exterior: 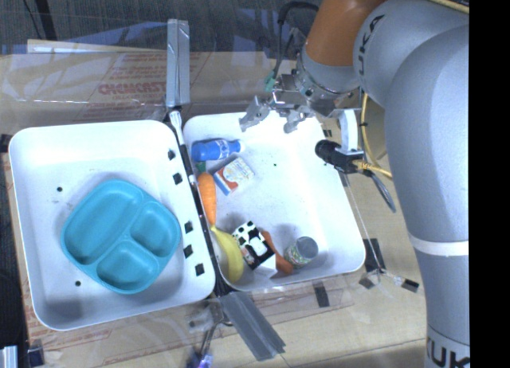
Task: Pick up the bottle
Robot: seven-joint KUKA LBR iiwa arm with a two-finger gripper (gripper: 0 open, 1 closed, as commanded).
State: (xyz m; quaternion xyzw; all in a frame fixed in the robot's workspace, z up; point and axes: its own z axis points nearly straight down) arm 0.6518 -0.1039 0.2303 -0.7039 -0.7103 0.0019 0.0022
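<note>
Blue bottle (213, 150) lies on its side at right bin's (335, 199) far-left corner; pincer (271, 117) above, fingers apart, nothing held. Drop left, straddle body w/o clipping wall.

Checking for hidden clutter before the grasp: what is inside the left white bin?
The left shallow white bin holds one light blue plastic tray with three compartments, lying flat. Whatever sits beneath that tray is covered.
</note>
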